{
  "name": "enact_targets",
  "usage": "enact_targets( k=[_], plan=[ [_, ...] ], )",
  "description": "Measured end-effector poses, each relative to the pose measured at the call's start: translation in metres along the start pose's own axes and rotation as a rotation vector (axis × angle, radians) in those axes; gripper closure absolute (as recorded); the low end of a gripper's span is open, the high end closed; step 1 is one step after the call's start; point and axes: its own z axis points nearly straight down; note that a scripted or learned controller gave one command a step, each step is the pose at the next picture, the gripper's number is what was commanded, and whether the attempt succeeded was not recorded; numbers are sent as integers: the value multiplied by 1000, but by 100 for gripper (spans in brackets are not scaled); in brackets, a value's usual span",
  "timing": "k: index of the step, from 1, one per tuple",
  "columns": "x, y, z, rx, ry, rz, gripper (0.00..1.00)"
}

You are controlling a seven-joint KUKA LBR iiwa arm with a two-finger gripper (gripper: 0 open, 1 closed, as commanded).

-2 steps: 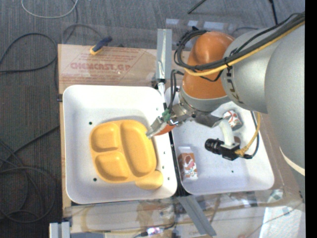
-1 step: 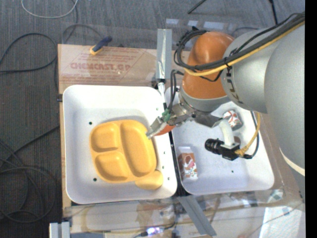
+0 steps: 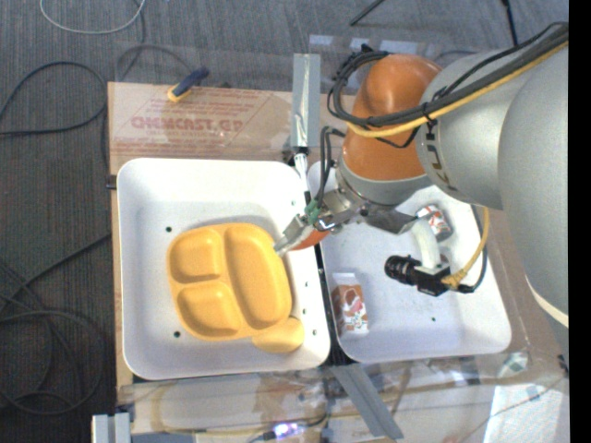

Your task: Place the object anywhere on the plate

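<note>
while your yellow plate (image 3: 229, 289) sits in the left bin (image 3: 138, 192), the gripper (image 3: 294, 236) hangs at its right rim, fingers pinched on an orange object (image 3: 312, 235) (partly hidden); right of the fingers, a brown packet (image 3: 350, 308) lies in the right bin (image 3: 462, 330).

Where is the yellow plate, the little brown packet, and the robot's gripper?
yellow plate (image 3: 231, 280): camera view, on its big compartment.
brown packet (image 3: 350, 308): camera view, its middle.
gripper (image 3: 294, 236): camera view, at its fingertips.
</note>
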Motion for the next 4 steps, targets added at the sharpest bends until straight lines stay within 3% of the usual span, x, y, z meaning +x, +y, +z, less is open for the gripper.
enact_targets(
  k=[1, 2, 3, 4],
  plan=[
    [0, 0, 0, 0, 0, 0, 0],
    [-1, 0, -8, 2, 1, 1, 100],
    [62, 26, 16, -7, -4, -29, 100],
    [62, 26, 16, -8, -4, -28, 0]
  ],
)
